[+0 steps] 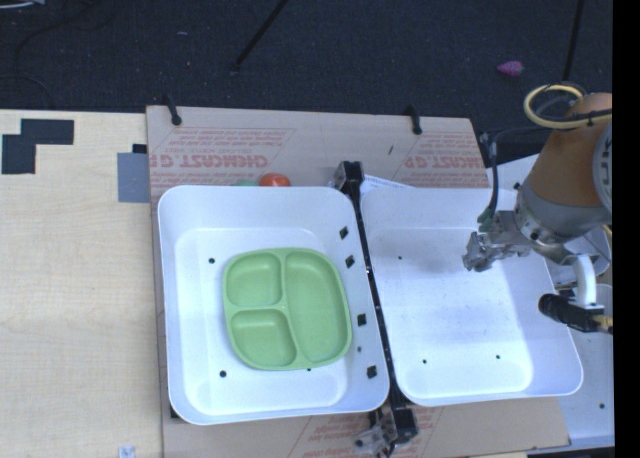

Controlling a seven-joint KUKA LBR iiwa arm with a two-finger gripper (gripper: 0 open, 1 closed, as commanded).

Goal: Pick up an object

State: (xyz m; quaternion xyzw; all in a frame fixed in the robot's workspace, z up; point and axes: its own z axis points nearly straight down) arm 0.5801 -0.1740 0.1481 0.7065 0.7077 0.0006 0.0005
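A light green plate (287, 307) with three compartments lies flat in the left white bin (190, 226). My gripper (481, 251) hangs over the right side of the right white bin (450, 376), well apart from the plate, and nothing shows between its fingers. The grey arm with its orange band (565, 161) comes in from the right edge. A small red-orange object (274, 181) peeks out just behind the left bin's far rim.
Both bins rest on a cardboard sheet (300, 146) on a pale wooden bench (70, 296). A black clip rail (365, 286) runs between the bins. Cables and a black fitting (570, 311) hang beside the arm at the right bin's edge.
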